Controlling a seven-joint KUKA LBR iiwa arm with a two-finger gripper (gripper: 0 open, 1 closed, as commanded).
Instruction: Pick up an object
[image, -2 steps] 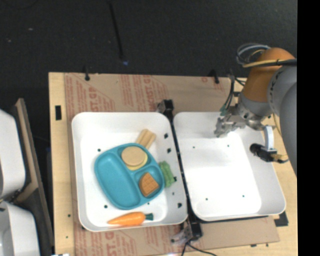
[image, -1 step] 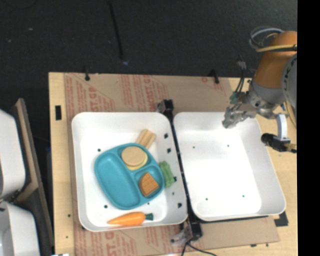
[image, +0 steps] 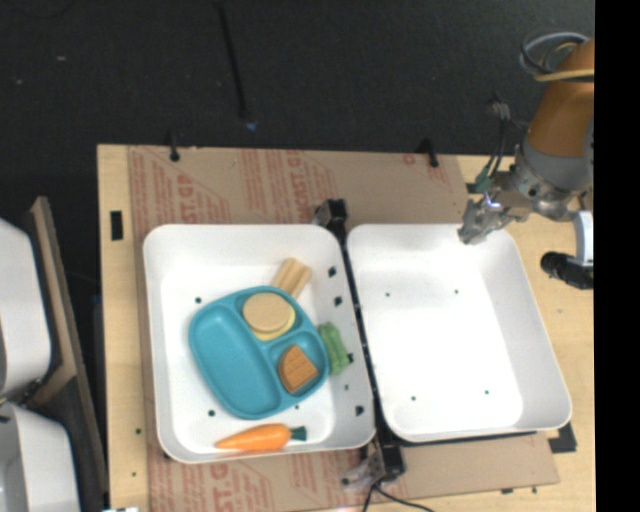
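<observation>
Left bin (image: 165, 300), far left of the gripper: blue tray (image: 225, 365) carrying a round cracker (image: 269, 313) and a brown biscuit (image: 298, 368); carrot (image: 262, 437) below it. Gripper (image: 478, 226) hangs over the right bin (image: 520, 330) at its far-right corner; cannot tell its state.

Carrot (image: 262, 437) flat in left bin (image: 160, 300)

Glossy white plastic bins (image: 440, 340), smooth blue plastic tray (image: 232, 365) (slightly shiny), matt brown cardboard sheet (image: 240, 185) underneath
</observation>
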